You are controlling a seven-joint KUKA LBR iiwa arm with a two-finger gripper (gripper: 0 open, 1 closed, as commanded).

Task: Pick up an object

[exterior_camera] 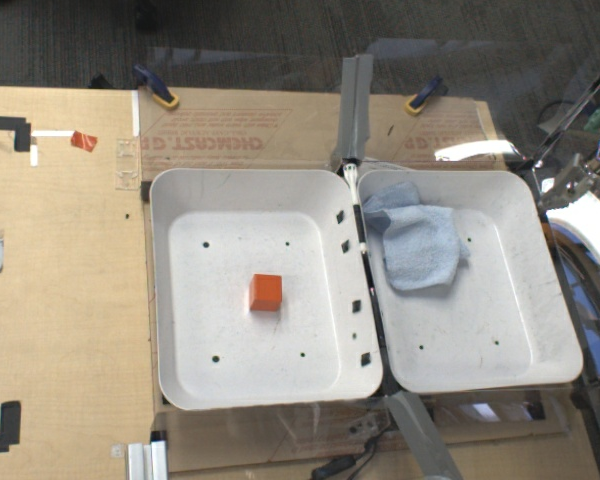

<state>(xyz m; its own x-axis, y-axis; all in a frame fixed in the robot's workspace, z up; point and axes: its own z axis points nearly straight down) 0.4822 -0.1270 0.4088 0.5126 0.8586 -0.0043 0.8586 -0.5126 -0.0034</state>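
Camera view, near edge first: the counter (pixel 60 298) carries two white bins side by side. The left bin (pixel 180 368) holds one orange block (pixel 266 293), sitting flat on the floor just left of centre, well apart from every wall. The right bin (pixel 540 358) holds a pale blue cloth (pixel 415 243), crumpled, lying in the far-left part against the wall shared with the left bin. Beyond the bins lies brown cardboard (pixel 240 133), held by two clamps (pixel 160 90) at its far edge.

Pincer state: I cannot tell; my arm is not over either bin.

Target options, as I judge them: block or cloth. The block is the simpler pick, with free space on all sides.

Failure modes from here:
- Block: its faces are smooth and it is small. An off-centre descent could let one finger land on top and push it aside, or the block could squirt out on closing.
- Cloth: it is soft and close to the wall. I could pinch only a fold that slips free on lift, or strike the bin wall on approach.
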